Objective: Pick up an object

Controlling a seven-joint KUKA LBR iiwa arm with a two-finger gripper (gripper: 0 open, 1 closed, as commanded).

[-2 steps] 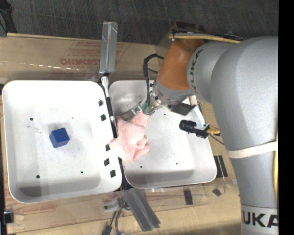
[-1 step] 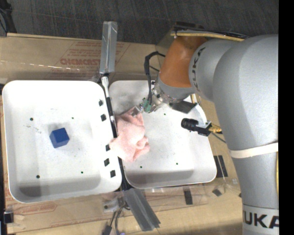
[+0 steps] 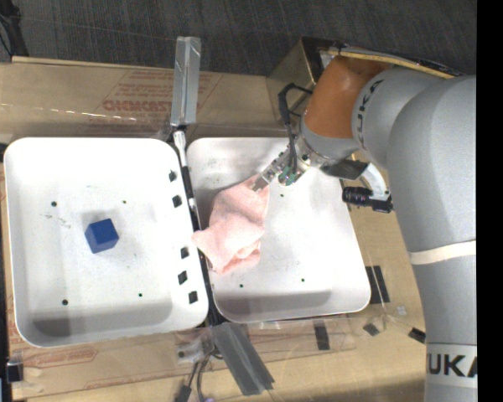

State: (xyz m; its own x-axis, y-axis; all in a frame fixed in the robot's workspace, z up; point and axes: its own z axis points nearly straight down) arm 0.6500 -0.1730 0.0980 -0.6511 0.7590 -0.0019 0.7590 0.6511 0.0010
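- Black letters "UK" show on my grey arm's lower casing (image 3: 444, 249), cut off at the edge, and more black lettering runs down the link beside my orange band (image 3: 339, 99).
- Faded red print lies across the cardboard sheet (image 3: 109, 95) behind the bins; I cannot read it.
- My gripper (image 3: 277, 174) is down in the right bin (image 3: 318, 249), near its back edge, with the fingertips at the upper corner of the pink cloth (image 3: 235, 229).
- Whether my fingers are spread or pinching that corner, I cannot tell; they are small and partly covered by the wrist.
- The pink cloth lies crumpled at the left side of the right bin, its lower left fold against the divider (image 3: 189, 224) between the bins.
- A blue cube (image 3: 102, 234) sits alone in the left bin (image 3: 33, 291), well apart from me.
- A grey metal bar (image 3: 184, 82) stands behind the divider.
- A brown cardboard box (image 3: 298, 61) sits behind my wrist.
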